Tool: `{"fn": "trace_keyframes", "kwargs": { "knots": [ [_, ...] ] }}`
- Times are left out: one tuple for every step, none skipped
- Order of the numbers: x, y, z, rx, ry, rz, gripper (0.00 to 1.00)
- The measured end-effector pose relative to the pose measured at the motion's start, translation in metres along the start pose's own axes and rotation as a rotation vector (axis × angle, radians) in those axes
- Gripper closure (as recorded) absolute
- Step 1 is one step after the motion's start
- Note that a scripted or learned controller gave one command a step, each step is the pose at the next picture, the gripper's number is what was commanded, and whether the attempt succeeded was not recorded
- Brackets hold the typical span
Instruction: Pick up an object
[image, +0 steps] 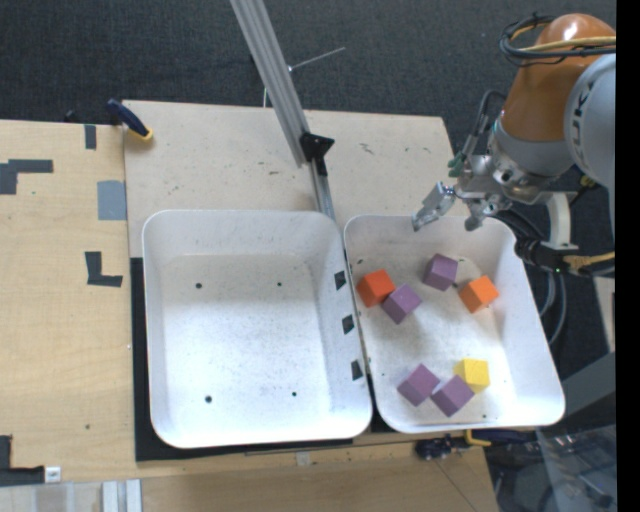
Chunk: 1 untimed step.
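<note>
I see gripper (447, 208) above right bin's (530, 330) far rim, fingers spread apart, nothing between them. Seven blocks in bin; nearest: purple block (440, 271), below gripper, untouched.

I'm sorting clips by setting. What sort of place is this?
Most likely a robotics lab test bench, not a home or factory line. A grey and orange robot arm holds its claw over two shallow white plastic bins, the right one scattered with small purple, orange and yellow foam-like cubes.
</note>
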<state>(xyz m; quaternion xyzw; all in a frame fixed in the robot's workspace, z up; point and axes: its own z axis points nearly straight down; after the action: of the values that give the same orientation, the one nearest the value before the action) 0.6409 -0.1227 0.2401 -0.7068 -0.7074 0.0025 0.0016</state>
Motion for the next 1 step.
{"fn": "trace_keyframes", "kwargs": {
  "knots": [
    [-0.0051,-0.0057,0.0622,0.002,0.001,0.001,0.00]
  ]
}}
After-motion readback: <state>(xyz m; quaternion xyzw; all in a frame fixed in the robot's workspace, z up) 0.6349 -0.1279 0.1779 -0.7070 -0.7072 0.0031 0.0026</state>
